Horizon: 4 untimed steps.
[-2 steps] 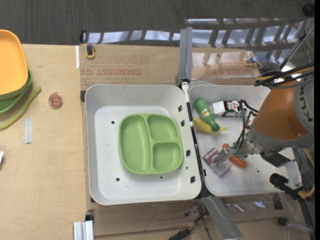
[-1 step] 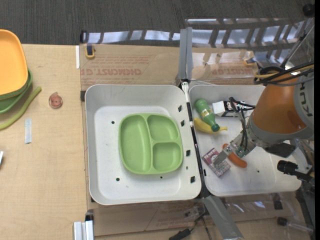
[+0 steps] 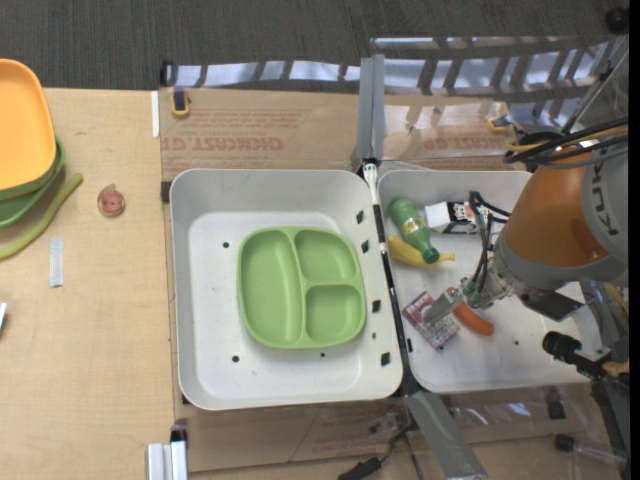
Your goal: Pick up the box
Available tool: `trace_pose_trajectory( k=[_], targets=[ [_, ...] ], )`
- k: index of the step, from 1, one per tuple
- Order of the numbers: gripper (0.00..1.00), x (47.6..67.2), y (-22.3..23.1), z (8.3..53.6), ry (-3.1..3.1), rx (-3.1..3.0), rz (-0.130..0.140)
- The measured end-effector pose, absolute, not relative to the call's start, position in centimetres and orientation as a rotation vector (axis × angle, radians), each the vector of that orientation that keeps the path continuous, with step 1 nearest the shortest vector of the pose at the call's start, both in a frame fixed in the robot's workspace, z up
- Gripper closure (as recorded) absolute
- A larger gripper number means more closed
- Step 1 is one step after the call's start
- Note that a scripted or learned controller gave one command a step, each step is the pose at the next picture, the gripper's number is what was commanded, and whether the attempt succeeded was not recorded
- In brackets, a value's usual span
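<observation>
a: in the right-hand shallow white bin [image 3: 520,366], a small flat box with a pink, white and dark printed face [image 3: 431,319] is seen lying on the floor, towards the bin's left side.

b: how is the box laid?

a: it is laid flat and turned at a slant; its long axis is run from upper left to lower right, one short end being pointed towards the divided green plastic plate [image 3: 301,287] in the left-hand white bin [image 3: 200,368].

b: and the two-finger gripper [image 3: 472,294]?

a: it is lowered just right of the box, below the grey arm with its orange band [image 3: 555,218]. whether its fingers are apart or together cannot be told, as they are hidden by clutter and blur. the box is not seen between them.

b: what else is found close by?

a: a small orange carrot-like object [image 3: 474,319] is placed just beside the box's right edge, under the gripper. a green plastic bottle [image 3: 413,228] is laid across a yellow banana [image 3: 410,253] above the box, and a small white and black packet [image 3: 450,214] is set near the bin's far wall.

b: outside the bins?

a: an orange plate stacked on a green one [image 3: 22,138] is seen at the left edge of the wooden bench [image 3: 90,368], with a small pink round object [image 3: 111,201] near it.
</observation>
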State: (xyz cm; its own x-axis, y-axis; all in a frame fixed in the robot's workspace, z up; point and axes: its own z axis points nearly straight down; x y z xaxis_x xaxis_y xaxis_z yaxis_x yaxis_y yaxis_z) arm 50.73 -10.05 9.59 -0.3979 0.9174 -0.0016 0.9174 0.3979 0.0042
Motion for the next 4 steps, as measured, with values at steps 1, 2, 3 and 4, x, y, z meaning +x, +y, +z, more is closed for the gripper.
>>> trace_pose_trajectory(
  k=[1, 2, 3, 4],
  targets=[
    [0.00, 48.2, -10.1, 9.6, 2.473, 1.919, 0.012],
    [0.00, 49.7, -10.2, 9.6, 2.697, 1.591, 0.003],
    [0.00, 48.4, -10.0, 9.6, 2.611, 1.723, 0.010],
    [1.00, 48.5, -10.1, 10.7, 2.604, 1.724, 0.011]
  ],
)
